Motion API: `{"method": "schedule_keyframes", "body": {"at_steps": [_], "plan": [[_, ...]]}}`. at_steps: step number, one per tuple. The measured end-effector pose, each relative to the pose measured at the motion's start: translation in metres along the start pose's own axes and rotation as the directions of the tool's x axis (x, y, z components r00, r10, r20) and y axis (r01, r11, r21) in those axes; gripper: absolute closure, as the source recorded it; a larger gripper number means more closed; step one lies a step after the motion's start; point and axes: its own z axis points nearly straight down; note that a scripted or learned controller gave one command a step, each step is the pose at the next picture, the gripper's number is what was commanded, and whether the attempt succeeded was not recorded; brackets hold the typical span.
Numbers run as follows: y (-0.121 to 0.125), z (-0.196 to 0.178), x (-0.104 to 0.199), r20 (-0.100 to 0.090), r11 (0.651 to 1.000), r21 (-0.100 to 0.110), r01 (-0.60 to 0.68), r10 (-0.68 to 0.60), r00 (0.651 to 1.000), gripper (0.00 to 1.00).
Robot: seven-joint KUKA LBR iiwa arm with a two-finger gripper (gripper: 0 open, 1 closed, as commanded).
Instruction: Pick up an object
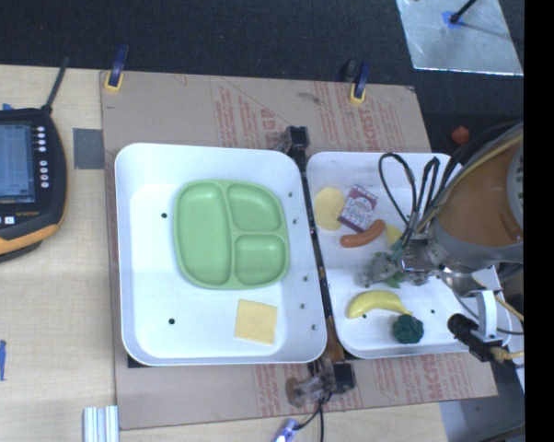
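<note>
The pincer (387, 267) hangs low in the right bin (337, 168), just above the banana (374, 304); whether it is spread or pressed together, I cannot tell. It seems mid-reach; next it must close on something and lift.

Red print ran in diagonal lines across the brown cardboard sheet (259, 95) under both bins, clearest along its 12 o'clock edge and at the 5 o'clock corner, but too small and blurred to read. The small purple-and-white packet (358, 207) in the right bin (351, 168) carried a printed face, illegible. The handheld pendant (15, 182) at 9 o'clock had a lit screen with lines of content, unreadable at that size. No brand, number or sign could be made out.
</note>
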Motion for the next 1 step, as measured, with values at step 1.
{"method": "schedule_keyframes", "body": {"at_steps": [1], "plan": [[-0.0051, -0.0003, 0.0216, -0.001, 1.000, 0.000, 0.001, -0.001, 1.000, 0.00]]}}
